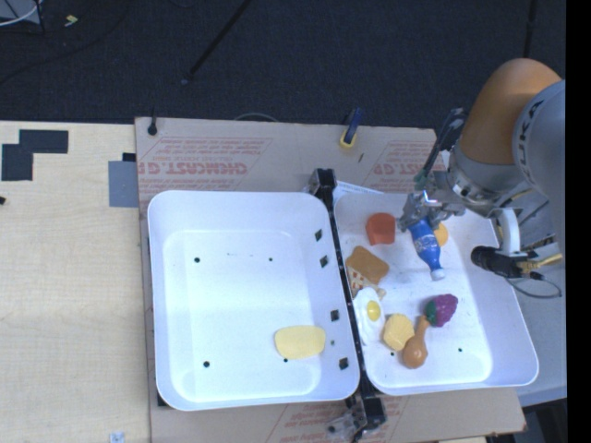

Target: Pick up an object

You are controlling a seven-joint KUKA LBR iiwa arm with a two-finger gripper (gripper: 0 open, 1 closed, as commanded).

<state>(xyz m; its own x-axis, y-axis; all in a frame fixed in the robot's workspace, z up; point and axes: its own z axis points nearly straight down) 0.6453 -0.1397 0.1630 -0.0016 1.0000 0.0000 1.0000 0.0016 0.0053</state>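
Dark carpet fills the background above a pale wood table (pixel 65 275), w/ a sheet of printed brown cardboard (pixel 231 155) laid under two shallow white plastic bins, glossy and round-cornered, side by side.

Left bin (pixel 185 238) holds one item: a flat, smooth yellow oval piece (pixel 299 341) near its lower right corner.

Right bin (pixel 499 358) holds a cluster of toy food. Red blocky piece (pixel 380 228) near the top; brown toast-like slab (pixel 367 266) below it by the divider; fried egg (pixel 369 308), white w/ yellow yolk, under that; yellow chunk (pixel 398 330) touching a tan drumstick shape (pixel 416 347); bumpy purple grape bunch (pixel 443 309) to the right, approx. beside the drumstick's upper end.

Task's object: small blue bottle (pixel 427 244), clear-ish plastic w/ pale cap, tilted, cap end pointing down-right, in the upper part of the right bin. A bit of orange shows just behind it.

Gripper (pixel 417 212) sits right at the bottle's upper end; fingers look closed around that end, pinching it, though the contact is small and hard to read. Grey arm w/ orange band (pixel 508 109) reaches in from the right.
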